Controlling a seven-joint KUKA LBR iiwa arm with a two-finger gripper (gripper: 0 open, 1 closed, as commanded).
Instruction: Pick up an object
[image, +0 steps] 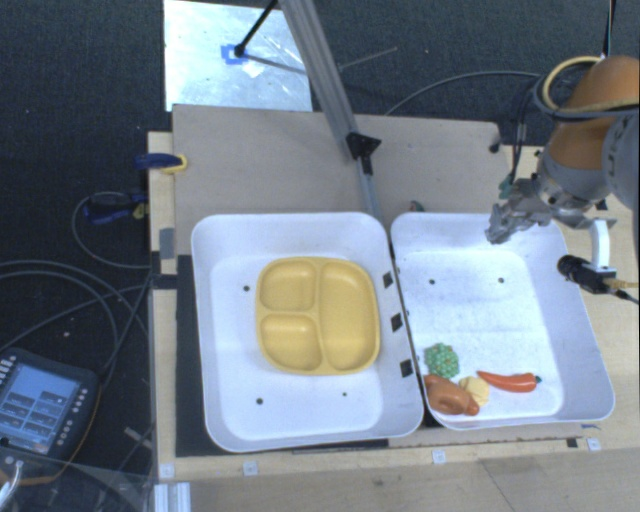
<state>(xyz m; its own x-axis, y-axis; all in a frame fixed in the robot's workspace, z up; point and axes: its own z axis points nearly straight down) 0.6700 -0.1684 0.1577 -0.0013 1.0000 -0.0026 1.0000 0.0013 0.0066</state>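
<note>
My candidates sit huddled in the right bin (570, 330), down at its six o'clock corner: a red chili pepper (509, 381) lying flat and slender, a bumpy green broccoli piece (441, 358) at about nine o'clock from it, a glossy brown sausage-like piece (449, 395) just below the broccoli, and a small pale yellow lump (475, 389) wedged touching the sausage. They look like moulded plastic play food, smooth except for the knobbly broccoli. I judge they gathered there because the bin floor dips toward that near wall; the tight clump will make a clean grasp awkward, and the chili, slightly apart, looks the easiest target.

The bin itself is shallow white plastic with rounded walls and a faintly speckled floor. Its twin, the left bin (225, 300), holds a yellow divided plate (318, 314) with three compartments, matte and rounded, lying flat in the middle.

The gripper (505, 228) hangs at the right bin's twelve o'clock rim, well apart from the food. I see nothing between its fingers, but at this angle I cannot tell their spread.
</note>
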